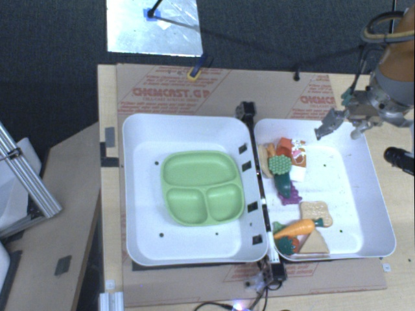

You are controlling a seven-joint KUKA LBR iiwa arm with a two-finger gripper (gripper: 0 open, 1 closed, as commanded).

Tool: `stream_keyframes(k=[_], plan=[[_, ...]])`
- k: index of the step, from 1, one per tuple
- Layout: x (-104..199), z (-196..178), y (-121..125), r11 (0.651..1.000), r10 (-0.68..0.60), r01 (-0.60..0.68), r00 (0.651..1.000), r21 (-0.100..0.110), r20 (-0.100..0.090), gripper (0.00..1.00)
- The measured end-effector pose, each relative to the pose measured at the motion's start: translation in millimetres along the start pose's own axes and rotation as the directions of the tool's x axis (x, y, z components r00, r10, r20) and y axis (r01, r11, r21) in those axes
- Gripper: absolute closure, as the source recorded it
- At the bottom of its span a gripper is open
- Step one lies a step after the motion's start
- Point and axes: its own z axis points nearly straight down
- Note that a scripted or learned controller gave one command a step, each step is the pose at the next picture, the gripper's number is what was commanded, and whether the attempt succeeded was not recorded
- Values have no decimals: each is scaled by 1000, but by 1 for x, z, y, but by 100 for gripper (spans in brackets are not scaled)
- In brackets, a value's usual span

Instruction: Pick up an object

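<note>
Reaching in from the right, the grey arm holds its gripper (342, 124) above the far right corner of the right bin (373, 193), and its two fingers look spread apart with nothing between them. You have several toy foods to choose from, all crowded along the left side of that bin, next to the divider between the two bins. Near the far end sits a red and white piece (292, 153) touching a green, bumpy, broccoli-like toy (280, 166), with a purple and teal piece (286, 190) just beneath it. Toward the near end lie a slice of toast (316, 212), an orange carrot (295, 228) and a tan wedge (316, 243), close together. The left bin (139, 173) holds a green divided plate (199, 188), well apart from the gripper. To do this step well, pick one target that stands a little free of its neighbours; the toast looks the most exposed, while the carrot probably offers a narrower body to close on. You should move the gripper left and toward the near side until it is centred over the chosen piece, then turn the fingers so they straddle its short width. Come down straight, since a slanted approach risks nudging neighbouring toys. Both bins rest on a cardboard sheet (168, 89) on the counter.
</note>
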Motion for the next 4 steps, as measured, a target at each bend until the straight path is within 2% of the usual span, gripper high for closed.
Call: stream_keyframes(k=[1, 4], plan=[[0, -7, 2, 1000, -2, 2, 1000, -11, 2, 0], [7, 152, -6, 1000, 0, 0, 1000, -6, 1, 0]])
